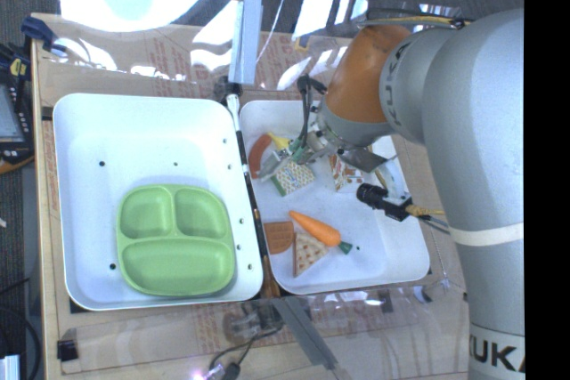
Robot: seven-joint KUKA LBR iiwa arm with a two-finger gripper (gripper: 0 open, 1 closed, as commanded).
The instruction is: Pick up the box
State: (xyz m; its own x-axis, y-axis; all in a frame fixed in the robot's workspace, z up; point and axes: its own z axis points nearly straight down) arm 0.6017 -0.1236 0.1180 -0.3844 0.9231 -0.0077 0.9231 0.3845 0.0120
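Note:
A small white box with a green pattern [293,179] lies tilted in the upper middle of the right bin [405,258]. My gripper [298,153] hangs just above the box's upper edge, under the orange wrist band, and looks to be touching or nearly touching it. A second small box with red print [344,175] stands just right of the first, partly under the wrist.
In the right bin also lie a carrot [314,229], a triangular cracker [307,254], a brown square piece [278,237], a brown round piece [258,155] and a yellow bit [279,141]. A green divided plate [175,238] sits in the left bin [89,138].

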